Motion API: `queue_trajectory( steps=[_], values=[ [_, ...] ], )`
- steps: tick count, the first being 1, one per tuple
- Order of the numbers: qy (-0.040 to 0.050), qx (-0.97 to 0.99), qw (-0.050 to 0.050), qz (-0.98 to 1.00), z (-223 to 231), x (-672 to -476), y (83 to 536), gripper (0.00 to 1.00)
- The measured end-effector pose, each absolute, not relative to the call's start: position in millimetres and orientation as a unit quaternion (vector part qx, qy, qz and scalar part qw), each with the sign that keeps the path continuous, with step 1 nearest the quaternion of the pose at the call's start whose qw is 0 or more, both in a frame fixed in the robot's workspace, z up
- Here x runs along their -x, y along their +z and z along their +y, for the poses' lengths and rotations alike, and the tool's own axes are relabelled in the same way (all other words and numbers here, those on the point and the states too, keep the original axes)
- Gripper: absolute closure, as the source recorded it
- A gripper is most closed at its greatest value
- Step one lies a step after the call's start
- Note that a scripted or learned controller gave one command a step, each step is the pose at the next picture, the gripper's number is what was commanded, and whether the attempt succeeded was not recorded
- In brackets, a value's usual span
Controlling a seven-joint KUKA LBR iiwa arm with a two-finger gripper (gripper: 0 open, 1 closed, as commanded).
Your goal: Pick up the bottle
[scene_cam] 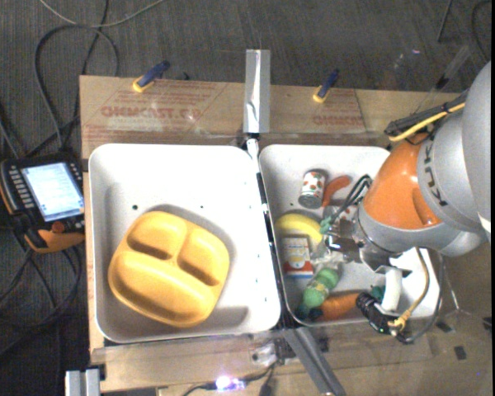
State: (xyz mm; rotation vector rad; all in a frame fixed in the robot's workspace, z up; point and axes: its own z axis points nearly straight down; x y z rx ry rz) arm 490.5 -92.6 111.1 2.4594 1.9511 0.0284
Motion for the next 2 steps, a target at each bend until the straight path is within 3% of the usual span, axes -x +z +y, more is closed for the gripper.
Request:
queue_trajectory(
  steps=[1,2],
  values=[
    [-0.0025,-0.772,0.0,0.635,-66,-516.1,183,1.0],
    [-0.0026,-0.697,-0.001,0.717,-72,-491.9,183,1.0]
  ],
)
